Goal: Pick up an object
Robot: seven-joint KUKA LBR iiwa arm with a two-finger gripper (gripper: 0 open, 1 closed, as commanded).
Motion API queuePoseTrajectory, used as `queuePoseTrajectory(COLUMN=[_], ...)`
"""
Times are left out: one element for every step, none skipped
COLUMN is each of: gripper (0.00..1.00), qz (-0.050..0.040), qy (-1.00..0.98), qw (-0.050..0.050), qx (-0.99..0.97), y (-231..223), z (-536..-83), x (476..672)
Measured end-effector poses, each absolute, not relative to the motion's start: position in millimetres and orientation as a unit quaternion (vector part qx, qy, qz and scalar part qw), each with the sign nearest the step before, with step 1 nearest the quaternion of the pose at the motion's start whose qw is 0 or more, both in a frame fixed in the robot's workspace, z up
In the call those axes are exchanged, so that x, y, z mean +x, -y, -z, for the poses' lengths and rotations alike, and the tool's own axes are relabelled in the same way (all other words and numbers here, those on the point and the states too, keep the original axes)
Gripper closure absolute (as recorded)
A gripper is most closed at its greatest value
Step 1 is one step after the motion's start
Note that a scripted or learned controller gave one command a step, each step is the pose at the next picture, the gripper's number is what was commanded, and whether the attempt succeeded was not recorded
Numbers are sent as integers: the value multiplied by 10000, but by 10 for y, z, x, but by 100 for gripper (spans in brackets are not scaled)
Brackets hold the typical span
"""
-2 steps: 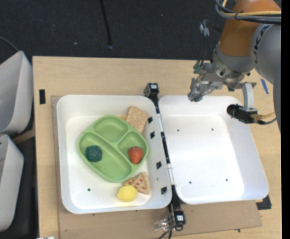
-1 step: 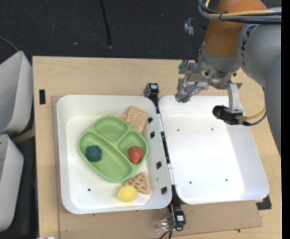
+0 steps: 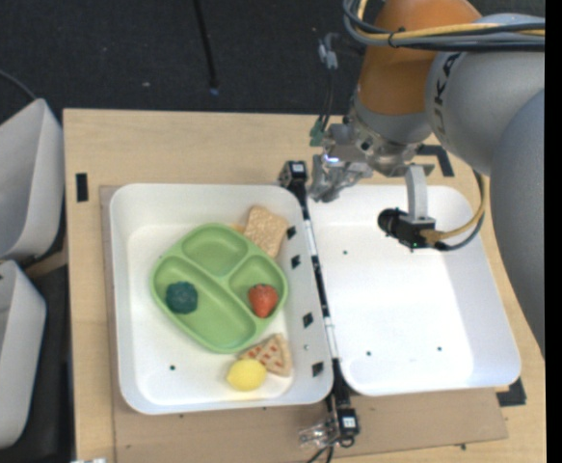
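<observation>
Green divided plate (image 3: 225,318) in the left bin (image 3: 126,258) carries a red strawberry (image 3: 263,300), and that lies down-left of my gripper (image 3: 334,174). I hang above the bins' far divider. Whether my fingers are apart or closed, I cannot tell.

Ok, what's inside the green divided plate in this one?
The green plate holds a dark teal ball in its left compartment and a red strawberry in its right one. The top compartment looks bare. Nothing covers the plate.
</observation>
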State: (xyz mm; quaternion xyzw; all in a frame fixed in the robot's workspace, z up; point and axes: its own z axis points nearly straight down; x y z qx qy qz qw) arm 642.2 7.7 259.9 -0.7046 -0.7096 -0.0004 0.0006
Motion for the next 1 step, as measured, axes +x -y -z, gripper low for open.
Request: queuePoseTrajectory(gripper=[100], qz=[-3], qy=[7094], qw=[8], qx=[-7048], y=[-615], z=[-2447], x=[6330])
